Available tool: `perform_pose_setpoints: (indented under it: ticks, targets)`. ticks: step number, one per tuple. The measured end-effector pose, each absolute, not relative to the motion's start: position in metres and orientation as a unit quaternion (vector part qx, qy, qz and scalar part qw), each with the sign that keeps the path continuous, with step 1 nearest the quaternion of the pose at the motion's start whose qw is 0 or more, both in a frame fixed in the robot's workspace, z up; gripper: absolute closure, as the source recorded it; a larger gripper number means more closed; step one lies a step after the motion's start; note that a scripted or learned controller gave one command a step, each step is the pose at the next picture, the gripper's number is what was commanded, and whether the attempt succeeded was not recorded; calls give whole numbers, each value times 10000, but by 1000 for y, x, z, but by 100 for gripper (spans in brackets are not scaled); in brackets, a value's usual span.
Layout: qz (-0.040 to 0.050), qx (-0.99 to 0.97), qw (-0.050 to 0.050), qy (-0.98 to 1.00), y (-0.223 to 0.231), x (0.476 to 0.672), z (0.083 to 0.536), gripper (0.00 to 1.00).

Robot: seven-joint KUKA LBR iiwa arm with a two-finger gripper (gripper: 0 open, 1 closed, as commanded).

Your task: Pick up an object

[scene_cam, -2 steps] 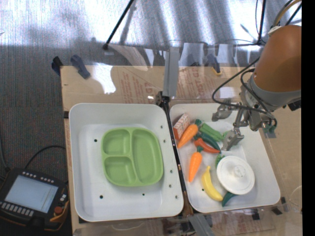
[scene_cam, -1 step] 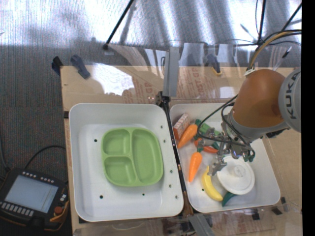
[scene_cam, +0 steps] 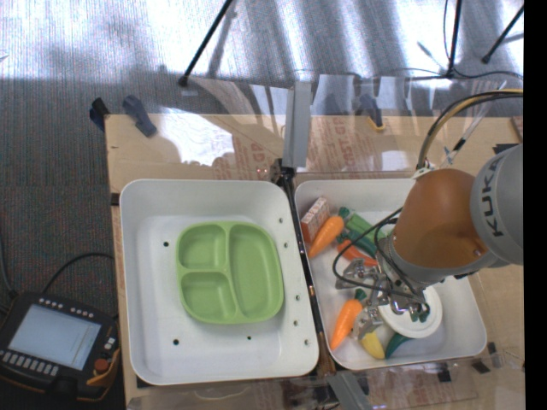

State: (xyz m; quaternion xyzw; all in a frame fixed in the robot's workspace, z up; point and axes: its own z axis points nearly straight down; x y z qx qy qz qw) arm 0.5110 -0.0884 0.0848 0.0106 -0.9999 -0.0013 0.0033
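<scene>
Over the right bin's front edge, the end effector should descend squarely on one toy carrot; whether it is apart or together, I cannot tell.

The hand hangs low among toy carrots in the right bin.

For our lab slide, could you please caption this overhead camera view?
Grey KUKA arm lowers its gripper among toy carrots in the right white bin; green divided plate in the left bin.
</scene>
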Motion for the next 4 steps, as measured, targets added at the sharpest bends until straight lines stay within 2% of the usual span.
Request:
perform_pose_setpoints:
  ticks: [1, 2, 3, 4]
  targets:
    - [-7, 141, 12, -9999, -87, 513, 96, 100]
    - [-8, -1020, -11, -9948, 9, 517, 188, 100]
    - [-14, -1312, -39, -9913, 63, 538, 278, 100]
    - [1, -631, 8, -9980, 63, 476, 265, 100]
